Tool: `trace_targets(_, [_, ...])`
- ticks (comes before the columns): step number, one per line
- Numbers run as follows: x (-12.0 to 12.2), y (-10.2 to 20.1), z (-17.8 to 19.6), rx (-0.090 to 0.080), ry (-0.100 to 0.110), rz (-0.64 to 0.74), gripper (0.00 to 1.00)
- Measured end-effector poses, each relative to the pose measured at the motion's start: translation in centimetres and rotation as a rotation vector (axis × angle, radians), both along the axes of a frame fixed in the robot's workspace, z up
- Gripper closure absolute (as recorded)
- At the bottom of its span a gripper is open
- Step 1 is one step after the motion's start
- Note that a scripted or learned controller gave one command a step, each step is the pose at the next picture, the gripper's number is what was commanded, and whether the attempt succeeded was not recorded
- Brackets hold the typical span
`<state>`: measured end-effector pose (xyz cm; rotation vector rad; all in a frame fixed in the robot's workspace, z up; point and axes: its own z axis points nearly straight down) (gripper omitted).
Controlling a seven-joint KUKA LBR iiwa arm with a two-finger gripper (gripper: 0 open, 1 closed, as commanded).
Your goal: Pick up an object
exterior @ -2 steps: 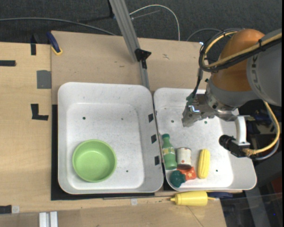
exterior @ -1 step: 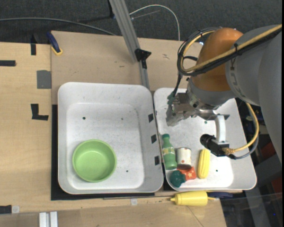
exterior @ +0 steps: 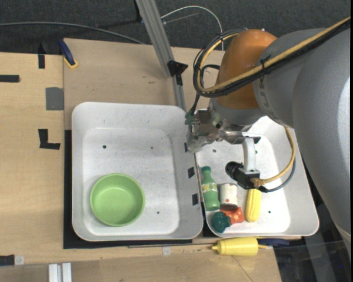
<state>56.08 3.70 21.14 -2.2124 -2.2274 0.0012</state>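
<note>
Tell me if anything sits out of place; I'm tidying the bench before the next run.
Yes: a yellow plastic squeeze bottle lies on its side on the bench, outside the right white bin, just past its near rim.

1. No words, brand names or numbers can be read anywhere on the bench or in either bin.
2. The green bottle (exterior: pixel 209 190), in the right bin (exterior: pixel 282 216), wears a pale label band around its middle; whatever print it carries is too small to make out.
3. The small white can (exterior: pixel 228 192) just right of the green bottle has a light wrapper with no legible marking.
4. The yellow bottle (exterior: pixel 238 247), lying below the green bottle outside the bin, shows a plain surface with nothing readable.
5. Black tape marks (exterior: pixel 47 140) on the bench, far left of the green bottle, are bare shapes rather than letters.
</note>
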Motion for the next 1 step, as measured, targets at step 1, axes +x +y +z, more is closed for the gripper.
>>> trace_targets(1, [0.6,5.66,0.16,0.0,0.0,0.001,1.0])
